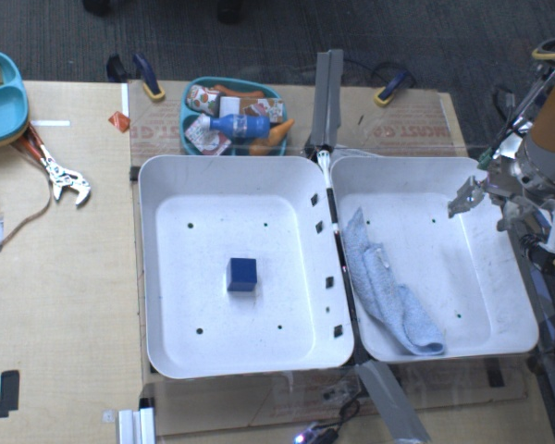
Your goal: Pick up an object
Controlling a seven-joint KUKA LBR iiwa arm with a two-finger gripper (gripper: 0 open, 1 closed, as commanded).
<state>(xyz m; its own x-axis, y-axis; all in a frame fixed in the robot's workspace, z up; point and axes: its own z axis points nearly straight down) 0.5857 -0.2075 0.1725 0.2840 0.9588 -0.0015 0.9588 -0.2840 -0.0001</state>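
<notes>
A small blue cube [242, 274] sits near the middle of the left white bin [166, 340]. A light blue cloth [385, 287] lies crumpled along the left side of the right white bin [499, 336], running from the upper left toward the front. My gripper [484, 208] hovers over the right bin's far right edge, well apart from the cloth and far from the cube. Its fingers stand open with nothing between them.
A teal bowl [233, 118] of small packets and a bottle stands behind the left bin. A wrench [63, 181] and a teal tray [0, 95] lie on the wooden bench at the left. Clamps [146, 77] grip the back edge.
</notes>
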